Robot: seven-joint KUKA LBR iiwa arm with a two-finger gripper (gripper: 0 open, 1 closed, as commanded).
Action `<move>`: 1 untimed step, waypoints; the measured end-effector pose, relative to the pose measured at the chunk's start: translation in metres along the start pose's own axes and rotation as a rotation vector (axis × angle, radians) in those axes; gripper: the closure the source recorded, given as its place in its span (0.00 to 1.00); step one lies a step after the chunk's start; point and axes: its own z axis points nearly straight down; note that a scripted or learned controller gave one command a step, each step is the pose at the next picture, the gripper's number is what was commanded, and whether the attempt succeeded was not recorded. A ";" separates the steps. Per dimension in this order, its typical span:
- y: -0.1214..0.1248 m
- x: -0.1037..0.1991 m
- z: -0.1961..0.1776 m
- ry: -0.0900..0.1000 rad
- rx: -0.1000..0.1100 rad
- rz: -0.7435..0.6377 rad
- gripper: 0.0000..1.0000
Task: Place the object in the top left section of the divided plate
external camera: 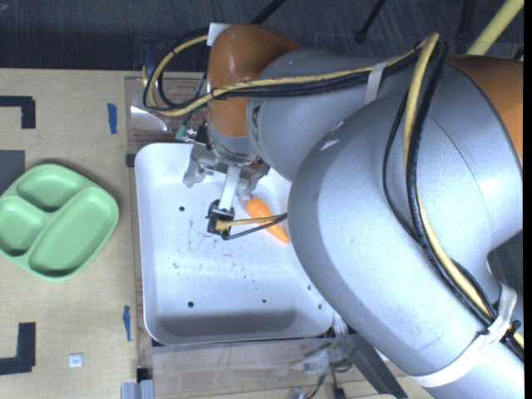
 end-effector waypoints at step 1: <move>-0.003 -0.045 -0.222 0.000 0.000 0.256 0.00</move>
